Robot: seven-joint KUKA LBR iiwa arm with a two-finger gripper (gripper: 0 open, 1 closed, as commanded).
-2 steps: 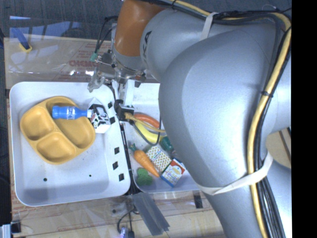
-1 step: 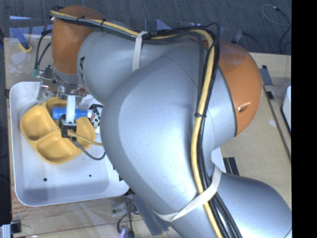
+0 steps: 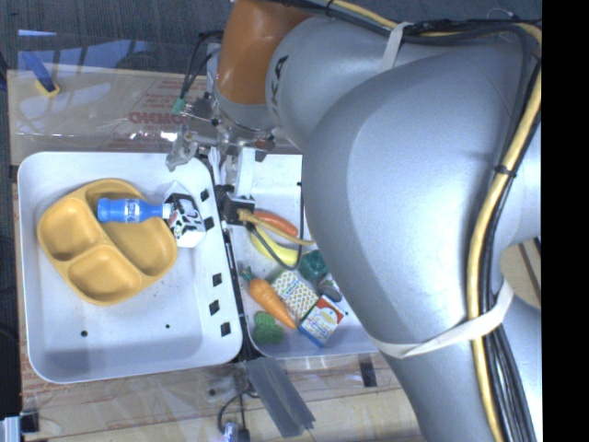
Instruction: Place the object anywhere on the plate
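Withdrawing straight up would spare the bottle (image 3: 132, 211) lying on the plate (image 3: 101, 279); whether the gripper (image 3: 210, 155) is open cannot be told.

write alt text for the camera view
A blue bottle lies on its side on the yellow plate in the left bin, a black-and-white pack by its right end. The gripper hangs above where the bins meet; the right bin holds a carrot, a banana and small packs.
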